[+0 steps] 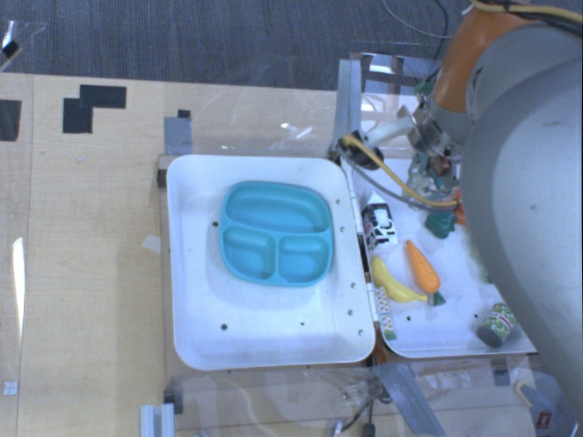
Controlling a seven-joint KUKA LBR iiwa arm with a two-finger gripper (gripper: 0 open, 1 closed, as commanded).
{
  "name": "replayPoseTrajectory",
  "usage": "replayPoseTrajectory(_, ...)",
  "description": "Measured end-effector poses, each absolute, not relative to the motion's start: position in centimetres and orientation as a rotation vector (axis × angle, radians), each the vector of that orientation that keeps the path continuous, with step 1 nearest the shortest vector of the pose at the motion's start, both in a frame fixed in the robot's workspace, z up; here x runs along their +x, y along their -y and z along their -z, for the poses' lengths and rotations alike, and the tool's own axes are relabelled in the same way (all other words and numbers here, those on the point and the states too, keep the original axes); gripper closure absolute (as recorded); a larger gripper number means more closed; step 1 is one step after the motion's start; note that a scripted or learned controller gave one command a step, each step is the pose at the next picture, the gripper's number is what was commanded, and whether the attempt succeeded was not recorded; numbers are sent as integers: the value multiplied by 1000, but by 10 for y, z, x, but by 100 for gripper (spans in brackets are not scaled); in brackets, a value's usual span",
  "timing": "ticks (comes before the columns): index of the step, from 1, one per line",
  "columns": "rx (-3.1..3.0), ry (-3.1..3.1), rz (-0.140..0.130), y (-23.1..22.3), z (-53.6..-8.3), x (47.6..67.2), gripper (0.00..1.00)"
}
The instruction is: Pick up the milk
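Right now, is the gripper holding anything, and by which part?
Cannot be told. The gripper hangs over the right white bin, apart from the black-and-white milk carton lying by the bin's left wall.

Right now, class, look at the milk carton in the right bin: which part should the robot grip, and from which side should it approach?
Probably across the narrow middle of the milk carton, coming straight down from above. It lies flat, lengthwise along the right bin's left wall, with the banana just below, so a sideways approach looks blocked.

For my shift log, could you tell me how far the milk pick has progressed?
Nothing looks done: the milk lies in the right bin, by its left wall, above the banana. In hand: the gripper hangs over the bin, right of the milk. Left: reaching, grasping and lifting it.
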State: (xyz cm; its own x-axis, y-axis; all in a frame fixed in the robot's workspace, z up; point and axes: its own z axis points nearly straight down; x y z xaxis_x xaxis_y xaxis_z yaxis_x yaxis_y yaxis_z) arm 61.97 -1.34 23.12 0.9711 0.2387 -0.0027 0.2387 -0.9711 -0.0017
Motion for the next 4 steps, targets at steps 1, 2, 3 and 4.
replayPoseTrajectory(1, -3125, 318, -2, -34, -234, 647, 100)
replayPoseTrajectory(2, -3124, 318, -3, -11, -224, 659, 100)
replayPoseTrajectory(3, -3123, 319, -2, -14, -226, 661, 100)
replayPoseTrajectory(4, -3122, 369, 0, -2, -352, 661, 100)
